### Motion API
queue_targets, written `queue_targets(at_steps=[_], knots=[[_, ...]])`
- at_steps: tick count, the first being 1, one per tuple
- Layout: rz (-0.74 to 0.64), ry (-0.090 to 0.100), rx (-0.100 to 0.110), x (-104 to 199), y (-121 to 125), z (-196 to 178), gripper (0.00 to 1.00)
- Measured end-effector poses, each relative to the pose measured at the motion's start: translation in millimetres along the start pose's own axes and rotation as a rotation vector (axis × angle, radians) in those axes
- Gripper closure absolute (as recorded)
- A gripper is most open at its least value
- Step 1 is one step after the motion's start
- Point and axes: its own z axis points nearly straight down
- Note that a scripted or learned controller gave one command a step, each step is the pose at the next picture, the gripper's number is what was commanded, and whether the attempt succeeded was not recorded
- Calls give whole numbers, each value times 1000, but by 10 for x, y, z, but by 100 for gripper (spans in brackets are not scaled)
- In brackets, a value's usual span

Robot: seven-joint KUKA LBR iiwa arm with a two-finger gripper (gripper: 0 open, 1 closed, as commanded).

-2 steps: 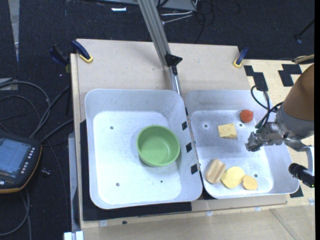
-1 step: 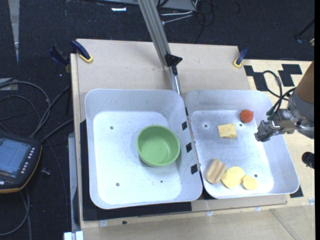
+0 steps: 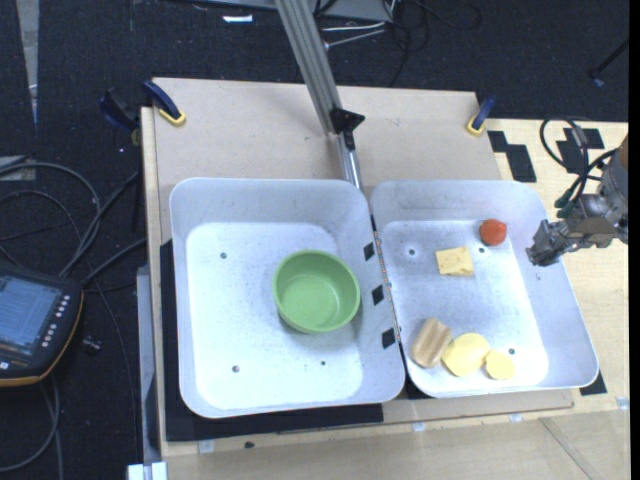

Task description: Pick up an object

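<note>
Yellow pieces (image 3: 481,357), gripper (image 3: 541,251) beyond.

green bowl (image 3: 317,290) | white bins (image 3: 200,268) | red ball (image 3: 493,232) | yellow sponge (image 3: 455,262)

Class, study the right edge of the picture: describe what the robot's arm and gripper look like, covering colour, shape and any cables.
The gripper is a small, dark grey, blocky metal piece, too blurred to make out finer parts. Behind it sits a paler grey, rounded wrist section. Thin cables, some dark and one yellowish, loop above the wrist. An orange patch shows at the frame's edge.
</note>
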Motion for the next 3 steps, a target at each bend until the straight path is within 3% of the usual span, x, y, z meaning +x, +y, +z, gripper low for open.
queue_targets(at_steps=[2,3], knots=[[-4,2,5,1143,-89,48,100],[-4,2,6,1671,-121,265,100]])
